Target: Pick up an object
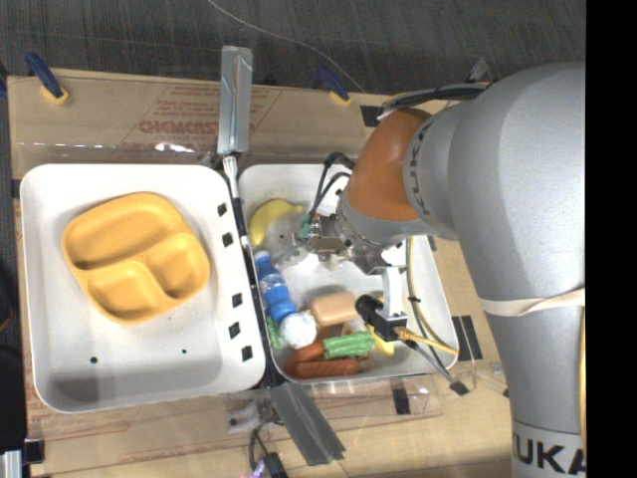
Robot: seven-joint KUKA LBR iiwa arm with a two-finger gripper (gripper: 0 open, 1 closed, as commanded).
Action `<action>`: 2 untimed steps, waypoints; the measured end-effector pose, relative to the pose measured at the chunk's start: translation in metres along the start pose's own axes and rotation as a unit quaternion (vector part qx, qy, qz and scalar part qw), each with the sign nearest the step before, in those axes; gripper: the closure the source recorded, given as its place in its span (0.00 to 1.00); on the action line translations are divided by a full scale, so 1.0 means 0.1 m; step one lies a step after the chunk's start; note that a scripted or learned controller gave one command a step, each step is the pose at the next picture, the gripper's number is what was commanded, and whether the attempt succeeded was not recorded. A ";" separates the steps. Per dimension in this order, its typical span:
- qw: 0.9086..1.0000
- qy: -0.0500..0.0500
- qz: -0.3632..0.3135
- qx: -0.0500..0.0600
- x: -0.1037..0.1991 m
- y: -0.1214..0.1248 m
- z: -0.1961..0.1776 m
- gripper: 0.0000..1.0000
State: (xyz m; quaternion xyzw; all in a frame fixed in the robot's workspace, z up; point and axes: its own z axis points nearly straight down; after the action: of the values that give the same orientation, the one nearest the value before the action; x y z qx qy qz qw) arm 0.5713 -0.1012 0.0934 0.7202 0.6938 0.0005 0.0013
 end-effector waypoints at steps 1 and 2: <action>1.000 0.000 -0.003 0.001 0.01 0.00 -0.09 1.00; 1.000 0.000 -0.003 0.001 0.01 0.00 -0.09 0.00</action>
State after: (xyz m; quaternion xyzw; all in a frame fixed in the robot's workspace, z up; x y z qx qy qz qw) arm 0.5714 -0.1005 0.1025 0.7184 0.6957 0.0001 0.0004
